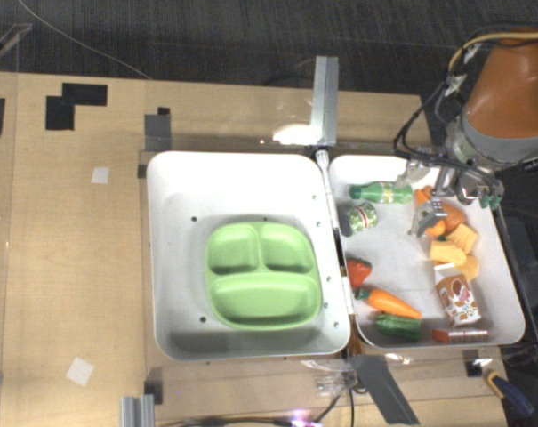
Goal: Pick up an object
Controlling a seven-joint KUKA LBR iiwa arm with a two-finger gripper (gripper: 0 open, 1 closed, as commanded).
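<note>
My gripper point(433, 213) hangs low over the upper right part of the right bin point(510, 314), with the grey and orange arm above it at the right edge. It is open, its metal fingers standing around a small orange toy piece point(446, 225) without gripping it. Close by lie a yellow cheese-like block point(448, 253) and an orange wedge point(465, 236). A green bottle point(381, 193) lies to the gripper's left, with a small green can point(361, 216) below it.
Lower in the right bin lie a red pepper point(358, 269), a carrot point(389, 302), a dark green vegetable point(398, 325) and a brown carton point(457, 299). The left bin point(175, 238) holds a green divided plate point(263, 274). A metal post point(325, 100) stands behind the bins.
</note>
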